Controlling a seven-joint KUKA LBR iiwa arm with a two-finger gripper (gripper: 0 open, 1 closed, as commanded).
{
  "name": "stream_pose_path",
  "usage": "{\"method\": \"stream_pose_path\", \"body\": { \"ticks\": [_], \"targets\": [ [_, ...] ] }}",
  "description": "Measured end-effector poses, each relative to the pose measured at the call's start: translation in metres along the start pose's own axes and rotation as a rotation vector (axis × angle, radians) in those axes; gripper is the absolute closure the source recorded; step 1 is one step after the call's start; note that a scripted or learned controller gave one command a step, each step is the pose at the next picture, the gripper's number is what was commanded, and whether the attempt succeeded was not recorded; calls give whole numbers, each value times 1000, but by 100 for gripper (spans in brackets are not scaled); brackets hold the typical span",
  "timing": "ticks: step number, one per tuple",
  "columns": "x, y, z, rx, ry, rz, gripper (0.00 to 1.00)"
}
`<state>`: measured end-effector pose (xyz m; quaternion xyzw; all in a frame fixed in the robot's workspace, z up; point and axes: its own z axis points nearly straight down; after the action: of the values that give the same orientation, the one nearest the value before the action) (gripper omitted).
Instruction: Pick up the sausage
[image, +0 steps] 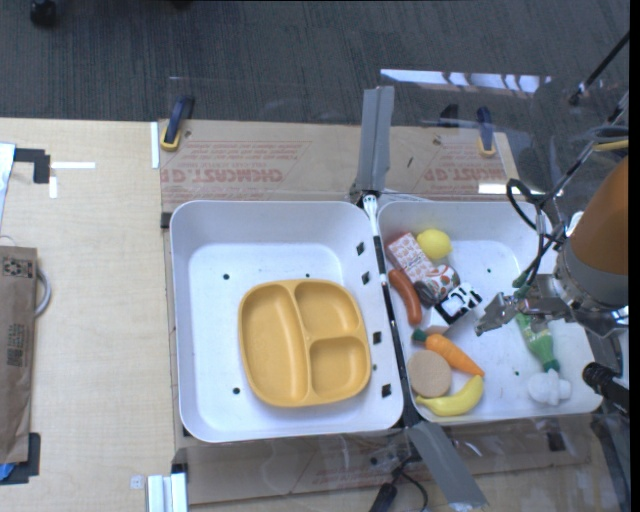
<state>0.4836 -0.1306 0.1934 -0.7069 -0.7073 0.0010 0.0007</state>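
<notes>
Sausage (405, 296) lies at right bin's (500, 232) left wall, beside a carton (415, 258). Pincer (503, 312) hovers well to its right, over bare floor. Fingers spread, holding nothing.

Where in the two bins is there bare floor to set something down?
Left bin: bare white floor rings the yellow divided plate, widest along the top and left. Right bin: open floor between the banana and gripper. Crowded along its left wall: sausage, lemon, carrot.

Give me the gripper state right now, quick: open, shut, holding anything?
Gripper: cannot be told from this view. It hangs over the right bin, apart from the sausage.
</notes>
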Motion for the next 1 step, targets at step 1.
{"method": "stream_pose_path", "body": {
  "ticks": [1],
  "targets": [
    [25, -5, -69, -1, -1, 173, 0]
  ]
}}
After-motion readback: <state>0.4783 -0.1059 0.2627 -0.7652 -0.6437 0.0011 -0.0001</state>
